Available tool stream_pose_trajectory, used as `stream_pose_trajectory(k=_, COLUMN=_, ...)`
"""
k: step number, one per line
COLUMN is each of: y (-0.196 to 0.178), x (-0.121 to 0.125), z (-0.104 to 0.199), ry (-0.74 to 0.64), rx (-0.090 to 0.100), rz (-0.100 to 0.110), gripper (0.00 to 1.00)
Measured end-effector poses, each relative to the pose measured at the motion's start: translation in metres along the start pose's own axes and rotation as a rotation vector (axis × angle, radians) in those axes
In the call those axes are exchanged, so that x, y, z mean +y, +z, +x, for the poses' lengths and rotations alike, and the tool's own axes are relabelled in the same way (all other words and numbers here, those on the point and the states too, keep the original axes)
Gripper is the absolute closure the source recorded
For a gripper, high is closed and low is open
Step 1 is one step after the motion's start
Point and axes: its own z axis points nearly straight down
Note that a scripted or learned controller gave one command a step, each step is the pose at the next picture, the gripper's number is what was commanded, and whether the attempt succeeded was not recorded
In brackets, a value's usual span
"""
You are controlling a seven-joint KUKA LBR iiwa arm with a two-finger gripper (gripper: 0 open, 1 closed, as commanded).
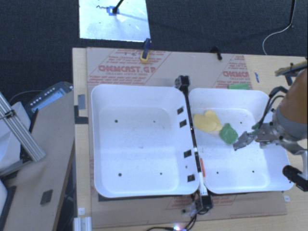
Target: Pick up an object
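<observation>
Two objects lie in the right bin [231,179]: a pale yellow soft lump [207,121] near the bin's left wall, and a green lump [228,134] touching its lower right side. My gripper [242,141] reaches in from the right and hangs just to the right of the green lump, close to it. Its grey fingers point left and down toward the bin floor. Nothing shows between the fingers.
The left bin [139,143] sits beside the right one, with a black divider rail [190,138] between them. A small green piece [239,86] lies on the board behind the right bin. A yellow clamp [144,57] stands at the board's far edge.
</observation>
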Motion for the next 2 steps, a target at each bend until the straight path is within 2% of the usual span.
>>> stream_pose_trajectory(k=1, y=-0.011, x=0.001, z=0.0, ry=-0.002, rx=-0.001, rz=-0.004, gripper=1.0)
stream_pose_trajectory(k=2, y=-0.168, x=0.011, z=0.039, ry=-0.008, rx=-0.002, rz=-0.02, gripper=1.0)
